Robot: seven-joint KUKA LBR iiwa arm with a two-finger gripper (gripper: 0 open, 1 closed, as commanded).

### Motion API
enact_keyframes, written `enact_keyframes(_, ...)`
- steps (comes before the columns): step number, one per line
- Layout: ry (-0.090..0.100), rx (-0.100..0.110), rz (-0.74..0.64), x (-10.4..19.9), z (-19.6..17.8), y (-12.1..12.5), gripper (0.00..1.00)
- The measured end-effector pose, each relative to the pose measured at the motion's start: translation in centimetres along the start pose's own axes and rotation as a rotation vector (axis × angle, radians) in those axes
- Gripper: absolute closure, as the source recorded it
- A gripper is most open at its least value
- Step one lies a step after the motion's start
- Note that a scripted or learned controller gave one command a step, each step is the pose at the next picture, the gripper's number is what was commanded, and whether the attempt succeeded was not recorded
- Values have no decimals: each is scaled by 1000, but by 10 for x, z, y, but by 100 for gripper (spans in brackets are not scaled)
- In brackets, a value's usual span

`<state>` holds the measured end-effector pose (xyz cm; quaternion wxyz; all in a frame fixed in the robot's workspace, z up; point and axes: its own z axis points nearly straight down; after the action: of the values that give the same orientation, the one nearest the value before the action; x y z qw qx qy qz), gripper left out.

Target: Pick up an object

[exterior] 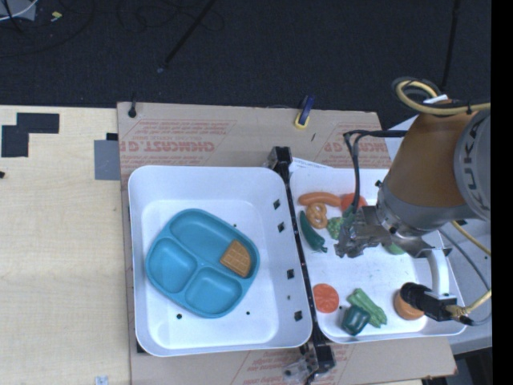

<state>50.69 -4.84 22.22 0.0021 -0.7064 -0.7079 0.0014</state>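
Note:
My gripper (349, 245) hangs low over the middle of the right bin (377, 273), at the end of the grey arm with the orange band (433, 163). It sits just right of a dark green pepper (311, 233) and beside a small leafy green piece (335, 225). Behind it lie an orange sausage (321, 198), a pretzel (317, 212) and a red piece (351, 202). Toward the front are a red tomato slice (325, 297), a green pod (367, 305), a dark teal cup (354, 320) and an orange fruit (409, 305). The arm hides part of the bin's right side.
The left bin (152, 191) holds a blue divided plate (188, 271) with a brown waffle (236, 257) in its right compartment. A black divider (292, 239) runs between the bins. Cables loop near the arm at the right edge.

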Motion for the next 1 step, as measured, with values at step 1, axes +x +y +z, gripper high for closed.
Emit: enact_keyframes(1,0,0,-1,49,8,6,100)
